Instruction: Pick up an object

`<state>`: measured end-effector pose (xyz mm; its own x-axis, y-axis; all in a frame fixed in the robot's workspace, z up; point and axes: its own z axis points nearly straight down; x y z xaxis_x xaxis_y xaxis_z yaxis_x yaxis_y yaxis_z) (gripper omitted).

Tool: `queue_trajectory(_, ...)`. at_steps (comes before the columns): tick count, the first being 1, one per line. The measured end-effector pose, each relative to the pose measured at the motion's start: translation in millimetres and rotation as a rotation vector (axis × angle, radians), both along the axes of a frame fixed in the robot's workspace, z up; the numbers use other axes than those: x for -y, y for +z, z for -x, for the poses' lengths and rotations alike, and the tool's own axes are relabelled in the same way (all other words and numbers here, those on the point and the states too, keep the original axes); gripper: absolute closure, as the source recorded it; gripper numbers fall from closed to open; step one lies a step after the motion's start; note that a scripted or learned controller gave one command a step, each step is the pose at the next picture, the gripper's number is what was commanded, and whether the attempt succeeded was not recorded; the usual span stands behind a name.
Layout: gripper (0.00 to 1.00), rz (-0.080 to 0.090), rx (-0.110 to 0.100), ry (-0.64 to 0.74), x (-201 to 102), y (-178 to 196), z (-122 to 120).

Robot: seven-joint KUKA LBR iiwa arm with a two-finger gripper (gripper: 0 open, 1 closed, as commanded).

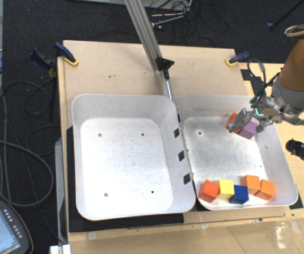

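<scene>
My gripper hangs over the back right part of the right bin, at the end of the grey arm that reaches in from the right. A purple block sits right at the gripper's tip, partly covered by it. An orange block pokes out on the gripper's left side, touching or very close to it. Whether either block is held cannot be told from this angle. Along the bin's front wall lie an orange block, a yellow block, a blue block and two more orange blocks.
The left bin lies beside the right one; their rims meet at mid-bench. A slanted metal pole rises from the back of the bench. Blue-and-yellow clamps grip the back corners. Cables lie on the floor at left.
</scene>
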<state>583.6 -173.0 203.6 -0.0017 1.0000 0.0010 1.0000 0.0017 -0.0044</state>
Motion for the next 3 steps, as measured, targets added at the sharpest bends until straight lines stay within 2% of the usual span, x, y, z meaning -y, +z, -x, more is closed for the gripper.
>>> queue_trajectory(1, 0.00, 0.001, 0.003, 0.000, 0.1, 2.2, -0.5)
queue_trajectory(3, 0.00, 0.001, 0.001, -0.002, 2.7, -111.4, -3.6)
